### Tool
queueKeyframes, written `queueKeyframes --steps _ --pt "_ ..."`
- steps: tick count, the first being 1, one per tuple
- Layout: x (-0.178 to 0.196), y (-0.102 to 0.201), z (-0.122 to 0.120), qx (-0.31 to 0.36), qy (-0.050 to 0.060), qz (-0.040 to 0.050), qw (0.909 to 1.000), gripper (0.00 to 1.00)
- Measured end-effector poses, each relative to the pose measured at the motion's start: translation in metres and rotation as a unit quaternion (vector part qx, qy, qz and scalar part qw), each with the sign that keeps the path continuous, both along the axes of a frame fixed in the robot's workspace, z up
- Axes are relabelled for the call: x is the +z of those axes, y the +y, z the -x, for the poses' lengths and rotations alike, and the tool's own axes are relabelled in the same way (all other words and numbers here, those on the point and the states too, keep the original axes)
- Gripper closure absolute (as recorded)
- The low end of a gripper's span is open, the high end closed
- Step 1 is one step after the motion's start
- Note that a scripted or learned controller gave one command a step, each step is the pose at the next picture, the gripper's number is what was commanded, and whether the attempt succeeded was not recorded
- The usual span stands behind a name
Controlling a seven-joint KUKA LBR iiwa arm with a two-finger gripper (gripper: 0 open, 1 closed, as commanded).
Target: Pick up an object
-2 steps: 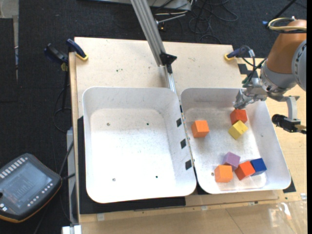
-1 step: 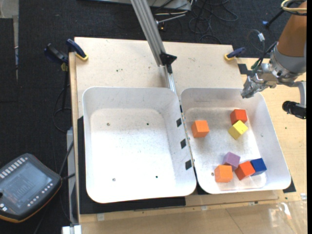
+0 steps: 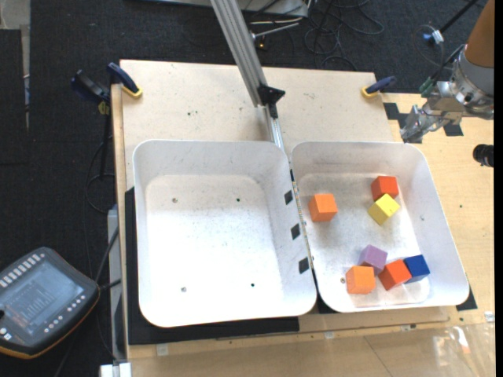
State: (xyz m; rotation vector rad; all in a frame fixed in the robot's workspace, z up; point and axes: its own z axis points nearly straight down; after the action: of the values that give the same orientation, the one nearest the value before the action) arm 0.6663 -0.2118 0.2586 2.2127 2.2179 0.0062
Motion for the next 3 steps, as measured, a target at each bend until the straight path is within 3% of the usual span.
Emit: queueKeyframes --steps 3 --pt "-0.009 0.151 -0.009 0.003 0.003 -0.0022 1.0 1.0"
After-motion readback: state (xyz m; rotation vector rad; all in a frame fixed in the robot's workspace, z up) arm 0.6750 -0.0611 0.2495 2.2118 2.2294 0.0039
